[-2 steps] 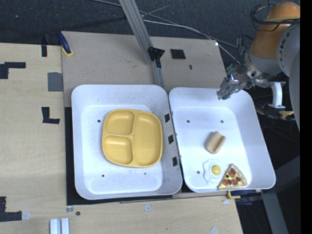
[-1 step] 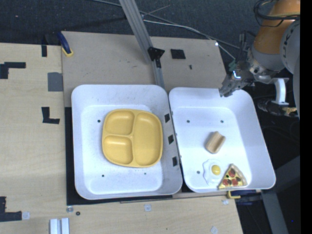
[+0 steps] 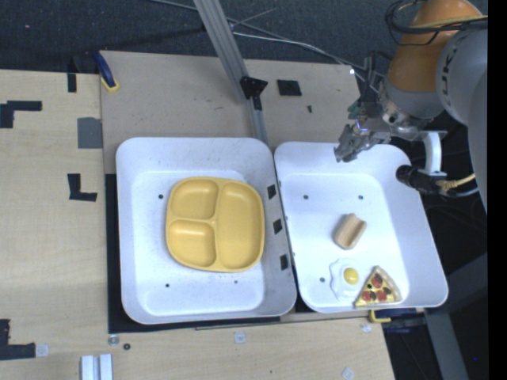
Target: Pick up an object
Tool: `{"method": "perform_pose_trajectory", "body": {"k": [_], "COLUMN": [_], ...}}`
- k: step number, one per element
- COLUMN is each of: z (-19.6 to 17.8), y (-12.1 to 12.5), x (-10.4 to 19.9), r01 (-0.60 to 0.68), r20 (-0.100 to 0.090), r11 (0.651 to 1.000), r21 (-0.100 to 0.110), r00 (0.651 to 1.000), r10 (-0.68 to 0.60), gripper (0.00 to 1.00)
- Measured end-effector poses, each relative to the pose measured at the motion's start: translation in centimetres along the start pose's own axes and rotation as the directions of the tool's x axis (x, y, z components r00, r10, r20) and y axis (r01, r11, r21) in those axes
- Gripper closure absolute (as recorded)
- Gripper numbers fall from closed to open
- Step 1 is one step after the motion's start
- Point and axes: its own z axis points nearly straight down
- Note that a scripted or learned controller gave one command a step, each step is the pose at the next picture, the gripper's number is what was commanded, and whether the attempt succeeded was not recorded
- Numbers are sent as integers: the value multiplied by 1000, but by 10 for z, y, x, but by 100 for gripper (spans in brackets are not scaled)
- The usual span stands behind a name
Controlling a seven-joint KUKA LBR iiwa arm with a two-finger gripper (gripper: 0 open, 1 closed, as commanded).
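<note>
Three toy foods lie in the right bin (image 3: 317, 182): a tan bread roll (image 3: 348, 231) near its middle, a fried egg (image 3: 345, 279) at the front, and a pizza slice (image 3: 378, 288) beside the egg at the front right corner. My gripper (image 3: 346, 150) hangs over the bin's far edge, well behind the roll, with nothing seen between its fingers. The grey arm with its orange band (image 3: 432, 38) comes in from the upper right.
A yellow divided plate (image 3: 215, 223) rests in the left bin (image 3: 142, 212). A grey metal post (image 3: 230, 50) slants up from between the bins at the back. Cables (image 3: 432, 182) hang by the right bin's right edge.
</note>
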Motion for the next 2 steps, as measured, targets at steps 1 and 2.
{"method": "perform_pose_trajectory", "body": {"k": [1,2], "z": [-9,1], "y": [-13,-26], "x": [45,103], "r01": [0,1], "r20": [-1,0], "r11": [1000,1000], "r21": [1,3], "r00": [1000,1000], "r10": [0,-1], "gripper": [100,100]}}
